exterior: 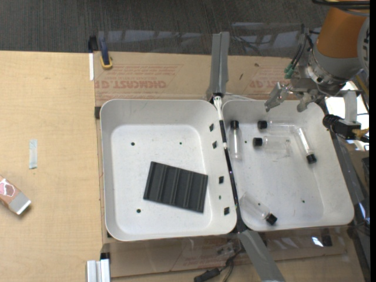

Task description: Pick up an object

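My gripper (288, 103) hangs open over the far rim of the right bin (329, 216), with nothing between its fingers. Below it in that bin lie several clear tubes with black caps: one upright along the left wall (235, 141), one slanted at the right (305, 144), and one near the front (259, 211). Two small black-capped pieces (262, 124) (257, 141) lie in between. A dark grey ribbed slab (176, 187) lies flat in the left bin (117, 122), far from the gripper.
A grey metal post (220, 63) rises behind the seam between the bins. Cardboard (153, 78) lines the bench behind them. On the wooden surface to the left lie a small grey strip (33, 154) and a red-and-white packet (14, 196).
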### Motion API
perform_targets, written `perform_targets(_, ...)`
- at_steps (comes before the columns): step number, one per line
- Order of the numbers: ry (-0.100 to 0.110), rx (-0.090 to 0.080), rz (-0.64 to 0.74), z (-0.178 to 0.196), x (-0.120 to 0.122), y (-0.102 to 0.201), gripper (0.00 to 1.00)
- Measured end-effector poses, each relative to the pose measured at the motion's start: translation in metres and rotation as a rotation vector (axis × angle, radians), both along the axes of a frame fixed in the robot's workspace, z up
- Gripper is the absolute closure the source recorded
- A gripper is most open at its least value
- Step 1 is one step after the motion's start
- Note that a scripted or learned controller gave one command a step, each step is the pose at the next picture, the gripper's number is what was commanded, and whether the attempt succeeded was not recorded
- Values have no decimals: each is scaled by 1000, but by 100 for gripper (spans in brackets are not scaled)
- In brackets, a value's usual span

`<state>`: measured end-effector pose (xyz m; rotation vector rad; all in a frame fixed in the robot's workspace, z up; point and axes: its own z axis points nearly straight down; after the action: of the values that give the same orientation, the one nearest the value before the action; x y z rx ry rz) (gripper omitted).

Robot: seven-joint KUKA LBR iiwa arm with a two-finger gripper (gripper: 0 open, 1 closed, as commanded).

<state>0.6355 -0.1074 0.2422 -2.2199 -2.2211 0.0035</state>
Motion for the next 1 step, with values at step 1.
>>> perform_targets(1,-3,0,105,-150,-1,-41,0)
